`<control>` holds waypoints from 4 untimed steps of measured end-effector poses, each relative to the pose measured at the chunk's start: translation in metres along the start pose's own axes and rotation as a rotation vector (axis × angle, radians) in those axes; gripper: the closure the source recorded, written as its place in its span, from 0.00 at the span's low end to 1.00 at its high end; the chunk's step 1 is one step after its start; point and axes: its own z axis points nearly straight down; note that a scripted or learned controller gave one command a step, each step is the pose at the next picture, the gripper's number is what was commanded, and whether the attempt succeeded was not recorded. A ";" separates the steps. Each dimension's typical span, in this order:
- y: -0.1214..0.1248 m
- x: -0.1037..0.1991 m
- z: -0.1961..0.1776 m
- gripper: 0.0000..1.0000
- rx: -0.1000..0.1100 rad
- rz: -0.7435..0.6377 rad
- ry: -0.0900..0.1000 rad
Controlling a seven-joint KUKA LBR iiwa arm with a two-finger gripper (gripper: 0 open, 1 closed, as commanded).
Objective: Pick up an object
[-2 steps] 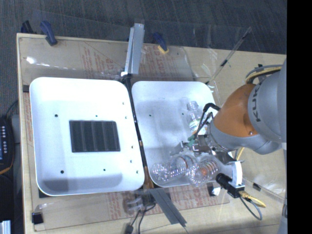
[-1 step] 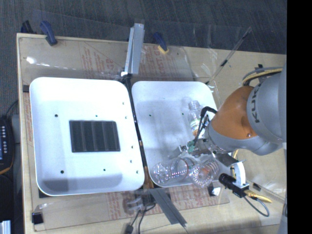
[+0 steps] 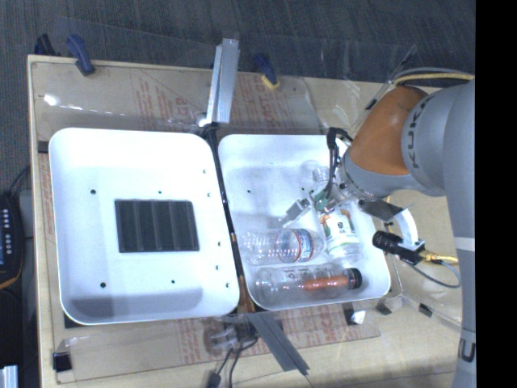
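Three clear plastic bottles lie just below my tool in the right white bin; light, slippery, crushable, so I'd grip mid-body; tool's state I cannot tell

A dark grey carpeted floor fills the top of the frame and runs down the left edge. Below it sits a pale wooden bench top printed with faded red lettering, with blue clamps gripping its upper edge and a metal bar standing at upper centre.
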 end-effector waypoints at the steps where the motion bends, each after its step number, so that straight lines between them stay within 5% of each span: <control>1: -0.041 0.022 0.019 0.00 -0.038 -0.097 -0.023; 2: -0.041 0.055 -0.041 0.00 0.001 -0.113 0.002; 3: 0.041 0.060 0.031 0.00 0.003 -0.069 0.004; 4: 0.043 0.061 0.019 1.00 0.000 -0.075 0.002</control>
